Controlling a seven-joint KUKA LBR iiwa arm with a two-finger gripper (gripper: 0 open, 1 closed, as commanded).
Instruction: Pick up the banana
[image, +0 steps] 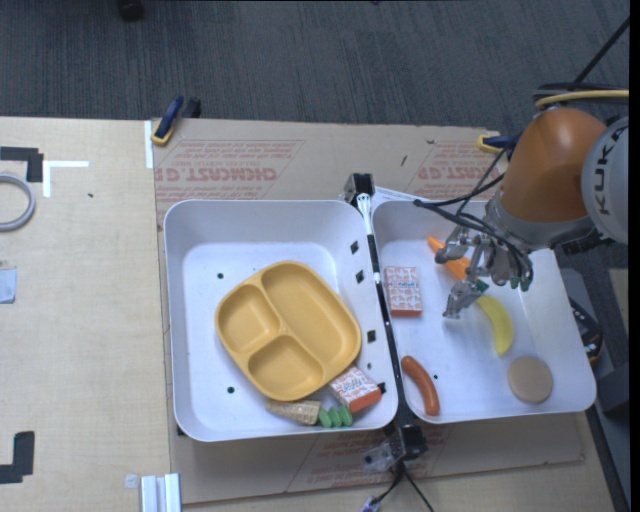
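Banana (497, 325) lay in the right bin (570, 395), just below and beside the jaws (470, 296), whose spread could not be told; judged light, smooth, curved and likely slippery, best pinched across its thick middle, not its tapering ends.

Yellow banana (497, 325), orange-yellow divided plate (288, 330), white bins (190, 330), red sausage (421, 385), tan round cookie (529, 379).

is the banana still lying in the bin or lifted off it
Lying in the right bin: the banana rests flat on its floor, the gripper just beside its upper end.
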